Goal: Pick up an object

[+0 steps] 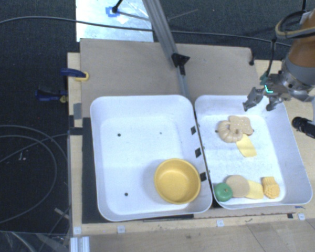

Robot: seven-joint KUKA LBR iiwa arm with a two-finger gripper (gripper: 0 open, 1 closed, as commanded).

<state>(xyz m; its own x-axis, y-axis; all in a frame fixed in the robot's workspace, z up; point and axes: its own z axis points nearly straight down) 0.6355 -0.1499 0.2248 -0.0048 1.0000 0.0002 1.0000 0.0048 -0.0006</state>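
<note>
A: List the contents, camera view.

B: Left white plastic bin (pixel 142 109): a glossy yellow round bowl (pixel 177 180) at 5 o'clock. Right white plastic bin (pixel 283 140): a tan lobed pastry-shaped toy (pixel 234 128) touching a flat pale yellow slab (pixel 247 147); along the 6 o'clock wall, a green round piece (pixel 223 192), a beige disc (pixel 237 185) and an orange ridged block (pixel 271 187).

A: Arm pose?

B: The two-finger gripper (pixel 261 101) hangs at the right bin's 12 o'clock rim, fingers apart, clamping nothing. The bin's centre lies open.
</note>
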